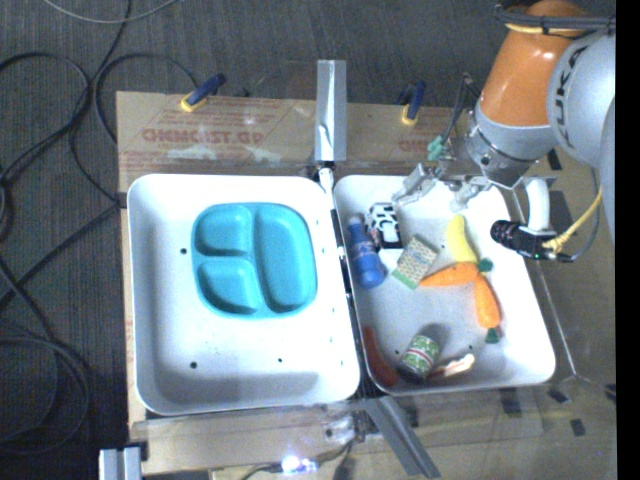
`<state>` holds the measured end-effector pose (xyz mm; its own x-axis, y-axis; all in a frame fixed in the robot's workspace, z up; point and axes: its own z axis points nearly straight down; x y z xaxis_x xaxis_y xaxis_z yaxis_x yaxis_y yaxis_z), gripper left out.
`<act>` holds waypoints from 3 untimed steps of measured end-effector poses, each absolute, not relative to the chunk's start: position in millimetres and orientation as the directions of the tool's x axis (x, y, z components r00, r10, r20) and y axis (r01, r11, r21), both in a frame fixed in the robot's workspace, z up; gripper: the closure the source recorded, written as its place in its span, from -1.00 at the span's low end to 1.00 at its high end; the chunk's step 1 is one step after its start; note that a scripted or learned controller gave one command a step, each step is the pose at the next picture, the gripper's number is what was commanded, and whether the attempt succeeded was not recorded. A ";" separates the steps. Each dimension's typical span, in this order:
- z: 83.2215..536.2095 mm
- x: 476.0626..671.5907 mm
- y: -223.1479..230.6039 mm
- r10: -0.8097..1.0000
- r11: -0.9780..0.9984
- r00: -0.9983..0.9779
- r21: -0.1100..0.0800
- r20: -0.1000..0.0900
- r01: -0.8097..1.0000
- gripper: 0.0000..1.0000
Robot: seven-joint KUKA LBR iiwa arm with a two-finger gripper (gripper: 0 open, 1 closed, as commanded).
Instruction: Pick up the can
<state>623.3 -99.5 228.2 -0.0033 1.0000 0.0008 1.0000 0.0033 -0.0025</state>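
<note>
The can [421,354] lies on its side near the front of the right bin [530,353], green label with a pale band, tilted a little. Touching or just beside its right end sits a small pale and reddish item [457,366], too small to identify. A dark red piece [377,361] lies just left of the can against the bin's left wall. Further back, two orange carrots: one [453,276] lying across the middle, the other [487,306] angled along the right side, near each other. A yellow banana-like piece [459,238] sits just behind them. A green and cream packet [415,262] lies left of the carrots; a blue bottle [363,256] lies along the left wall, with a black-and-white item [384,223] beside it. The pincer [440,188] hangs over the back edge of the right bin, well apart from the can, fingers spread, nothing between them. The left bin [160,338] holds a blue divided tray [255,258]. Both bins rest on a worktop [230,133] of cardboard.
</note>
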 end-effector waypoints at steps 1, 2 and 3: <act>146.0 559.9 -98.1 0.995 0.097 -0.097 -0.004 0.001 0.995 -1.00; 103.0 613.1 -107.2 0.999 0.049 -0.049 0.015 -0.011 0.999 -1.00; 98.5 674.8 -122.5 0.996 -0.086 0.086 0.018 -0.004 0.996 -1.00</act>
<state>674.8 -122.5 98.5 0.0857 0.9963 -0.0042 0.9962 -0.0856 0.0181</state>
